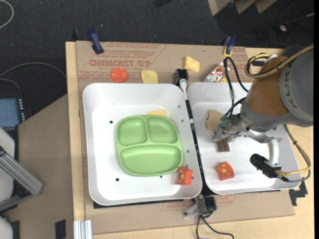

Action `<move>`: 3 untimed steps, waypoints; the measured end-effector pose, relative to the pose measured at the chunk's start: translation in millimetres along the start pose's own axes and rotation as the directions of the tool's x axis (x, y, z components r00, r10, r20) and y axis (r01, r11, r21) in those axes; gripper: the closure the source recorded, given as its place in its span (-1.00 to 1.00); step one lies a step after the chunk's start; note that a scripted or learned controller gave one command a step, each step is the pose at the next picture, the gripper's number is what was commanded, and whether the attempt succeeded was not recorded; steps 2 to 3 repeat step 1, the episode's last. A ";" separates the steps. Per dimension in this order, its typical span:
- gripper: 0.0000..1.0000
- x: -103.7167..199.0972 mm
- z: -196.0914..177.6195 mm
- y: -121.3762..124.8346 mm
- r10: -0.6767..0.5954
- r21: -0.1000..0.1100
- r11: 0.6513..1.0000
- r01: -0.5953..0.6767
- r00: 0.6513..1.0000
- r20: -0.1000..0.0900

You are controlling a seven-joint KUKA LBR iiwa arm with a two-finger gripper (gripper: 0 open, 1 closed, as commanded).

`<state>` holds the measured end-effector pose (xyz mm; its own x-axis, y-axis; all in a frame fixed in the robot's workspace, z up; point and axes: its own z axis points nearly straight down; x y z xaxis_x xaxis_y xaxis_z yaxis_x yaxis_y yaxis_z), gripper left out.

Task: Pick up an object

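My gripper (pixel 224 132) hangs low over the left half of the right bin (pixel 259 185), at the end of the grey and orange arm (pixel 271 96) that comes in from the right. A small brown block (pixel 223 145) lies just under and in front of it, touching or very close to the tip. A tan lump (pixel 214 117) sits just behind the gripper. A red piece (pixel 225 170) lies nearer the bin's front.
In the left bin (pixel 94 133) lies a green divided plate (pixel 148 144), a yellow piece (pixel 157 113) behind it and an orange-red piece (pixel 185 175) at its front right. On the board behind the bins lie an orange item (pixel 118 74), two yellow items (pixel 149 76), (pixel 191 63) and a red-white packet (pixel 216 73).
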<state>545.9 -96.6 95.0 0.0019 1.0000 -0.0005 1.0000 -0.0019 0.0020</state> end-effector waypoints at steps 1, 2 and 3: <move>1.00 75.2 -95.1 -10.9 -0.010 -0.006 1.000 0.010 1.000 -0.002; 1.00 75.2 -95.1 -10.9 -0.010 -0.006 1.000 0.010 1.000 -0.002; 1.00 75.2 -95.1 -10.9 -0.010 -0.006 1.000 0.010 1.000 -0.002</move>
